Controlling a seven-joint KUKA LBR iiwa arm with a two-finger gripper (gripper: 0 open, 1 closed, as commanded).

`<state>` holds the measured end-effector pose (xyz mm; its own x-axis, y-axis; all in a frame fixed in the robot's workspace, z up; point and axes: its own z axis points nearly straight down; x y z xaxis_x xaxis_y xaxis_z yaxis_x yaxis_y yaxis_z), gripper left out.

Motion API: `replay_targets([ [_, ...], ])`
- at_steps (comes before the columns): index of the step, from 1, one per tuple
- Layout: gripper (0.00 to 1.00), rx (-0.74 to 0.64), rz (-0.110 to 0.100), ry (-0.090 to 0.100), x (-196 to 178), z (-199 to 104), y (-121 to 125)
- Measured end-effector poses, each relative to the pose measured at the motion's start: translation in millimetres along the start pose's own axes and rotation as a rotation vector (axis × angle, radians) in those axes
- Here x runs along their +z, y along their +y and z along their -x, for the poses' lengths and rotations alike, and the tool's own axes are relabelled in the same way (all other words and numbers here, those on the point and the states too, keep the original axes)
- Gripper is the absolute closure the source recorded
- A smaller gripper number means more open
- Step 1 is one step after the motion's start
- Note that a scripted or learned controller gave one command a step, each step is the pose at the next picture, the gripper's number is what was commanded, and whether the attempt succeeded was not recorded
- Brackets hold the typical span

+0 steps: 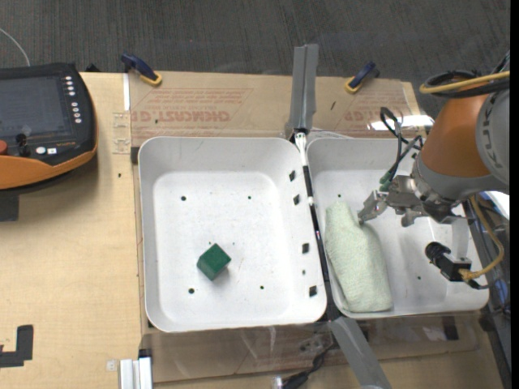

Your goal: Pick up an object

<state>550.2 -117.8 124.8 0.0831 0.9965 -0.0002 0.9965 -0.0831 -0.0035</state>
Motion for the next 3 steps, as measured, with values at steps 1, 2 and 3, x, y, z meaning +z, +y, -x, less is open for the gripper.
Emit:
replay_targets([
  [1,0.0,-0.189,0.003,-0.001,9.4,-31.9,85.0],
  [2,0.0,-0.339,0.004,-0.002,-67.2,-125.5,62.8],
  [3,1.0,-0.339,0.004,-0.003,-75.9,-124.2,63.1],
])
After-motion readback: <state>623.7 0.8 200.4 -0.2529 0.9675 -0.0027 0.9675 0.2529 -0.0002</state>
